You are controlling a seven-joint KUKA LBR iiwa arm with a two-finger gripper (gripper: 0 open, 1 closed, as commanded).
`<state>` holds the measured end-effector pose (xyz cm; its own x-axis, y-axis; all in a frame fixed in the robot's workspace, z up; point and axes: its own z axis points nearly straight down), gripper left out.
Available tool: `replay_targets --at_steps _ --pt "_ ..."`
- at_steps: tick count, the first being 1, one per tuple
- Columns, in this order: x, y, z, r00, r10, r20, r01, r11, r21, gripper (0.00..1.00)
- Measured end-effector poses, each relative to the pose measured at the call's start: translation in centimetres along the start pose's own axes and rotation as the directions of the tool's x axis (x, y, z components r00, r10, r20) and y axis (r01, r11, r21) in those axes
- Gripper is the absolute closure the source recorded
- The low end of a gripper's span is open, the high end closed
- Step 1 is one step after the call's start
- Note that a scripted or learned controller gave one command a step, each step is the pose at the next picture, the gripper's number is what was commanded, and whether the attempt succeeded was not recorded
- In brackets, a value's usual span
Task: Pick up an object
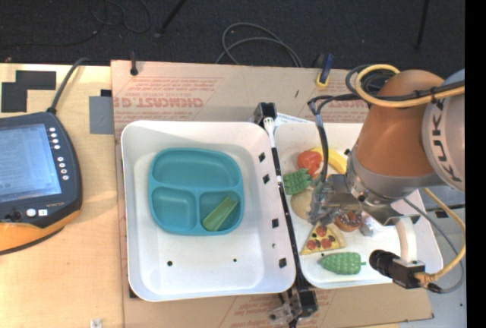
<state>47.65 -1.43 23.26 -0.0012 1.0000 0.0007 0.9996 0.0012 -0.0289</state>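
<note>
A robotics lab: an industrial arm (402, 137) reaches over two white bins (144, 159) set on a cardboard sheet (197, 87) on a wooden bench (45, 273). A control pendant (34, 171) lies at the bench's left edge, and loose cables (258, 42) trail over dark floor beyond its far edge

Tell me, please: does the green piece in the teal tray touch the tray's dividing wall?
Touching. In the camera view the green piece lies in the lower right compartment of the teal tray, its long edge against the divider, with no gap between them.

One fixed overhead camera, slanted down on both bins (137, 167), arm (402, 137) entering right
</note>
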Motion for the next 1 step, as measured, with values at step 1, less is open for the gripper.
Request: replay_targets --at_steps 1 --pt "0.01 -0.01 0.04 1.0 0.0 0.0 0.0 1.0 0.001 0.0"
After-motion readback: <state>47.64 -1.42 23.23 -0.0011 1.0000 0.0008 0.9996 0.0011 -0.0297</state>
